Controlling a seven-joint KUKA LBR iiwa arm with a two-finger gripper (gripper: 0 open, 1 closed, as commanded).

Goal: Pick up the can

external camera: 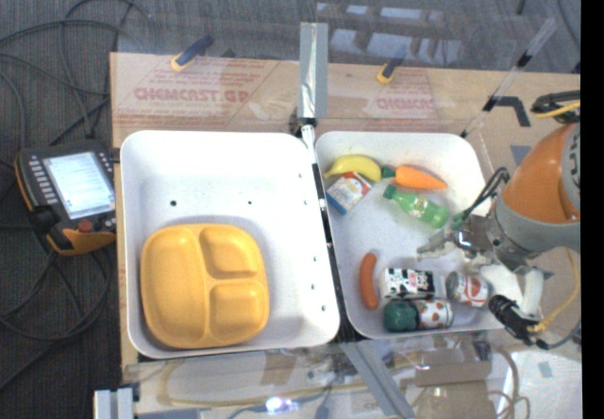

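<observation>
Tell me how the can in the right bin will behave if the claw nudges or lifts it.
The can lies on its side, so a nudge would probably roll it. Its rounded metal wall looks smooth, so it may slip in a loose pinch. The bin wall and carton sit close, likely limiting its travel.

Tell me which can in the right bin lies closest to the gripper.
The silver-and-red can by the bin's right wall, right under the gripper. The red-and-white can lies further along the front edge.

Can (469, 288) hemmed — carton (410, 282) left, bin wall (494, 183) right; above it, open floor.
</observation>
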